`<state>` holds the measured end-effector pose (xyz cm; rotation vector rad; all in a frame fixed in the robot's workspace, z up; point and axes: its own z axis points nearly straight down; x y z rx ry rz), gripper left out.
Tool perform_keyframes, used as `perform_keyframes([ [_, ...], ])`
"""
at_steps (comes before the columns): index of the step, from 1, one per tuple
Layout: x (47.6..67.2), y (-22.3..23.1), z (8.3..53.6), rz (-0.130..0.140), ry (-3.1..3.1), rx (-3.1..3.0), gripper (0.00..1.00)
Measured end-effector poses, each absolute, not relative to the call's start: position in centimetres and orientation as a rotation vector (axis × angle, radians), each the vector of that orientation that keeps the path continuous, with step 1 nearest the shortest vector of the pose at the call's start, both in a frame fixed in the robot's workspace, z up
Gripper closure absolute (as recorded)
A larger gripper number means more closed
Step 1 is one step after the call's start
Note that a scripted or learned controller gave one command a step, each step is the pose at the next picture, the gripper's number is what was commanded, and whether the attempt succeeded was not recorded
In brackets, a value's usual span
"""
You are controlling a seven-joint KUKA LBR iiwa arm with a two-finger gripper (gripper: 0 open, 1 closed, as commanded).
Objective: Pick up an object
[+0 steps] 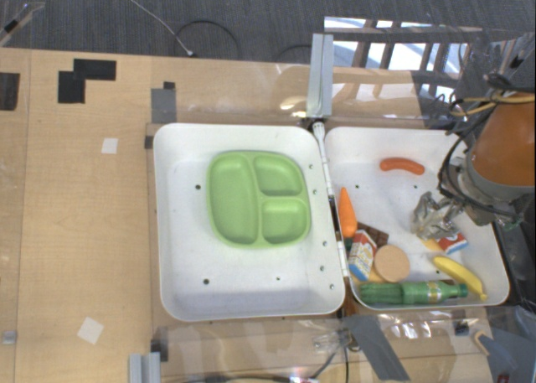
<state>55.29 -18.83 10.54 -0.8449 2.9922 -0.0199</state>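
My gripper (434, 220) hangs low in the right bin (368, 151), near its right side, with its metal fingers pointing down and left. Directly under and beside it lies a small red, white and yellow item (448, 244). A yellow banana (459, 275) lies just below that. A red sausage (403, 166) sits toward the bin's back. An orange carrot (346, 213), a small can (361, 255), a round tan disc (391, 263) and a green bottle (412, 292) lie along the left and front of the bin.
The left bin (184, 289) holds a green divided plate (257, 198) at its middle. A metal post (319, 75) rises behind the wall between the bins. The arm's orange band (505, 143) overhangs the right bin's right edge.
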Motion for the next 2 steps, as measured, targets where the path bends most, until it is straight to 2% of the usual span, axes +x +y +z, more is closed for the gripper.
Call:
perform_keyframes([
  [1,55.2,-18.8,10.5,-0.018,2.993,-0.845,0.00],
  [2,55.9,-17.6,9.0,-0.010,3.012,-0.848,0.00],
])
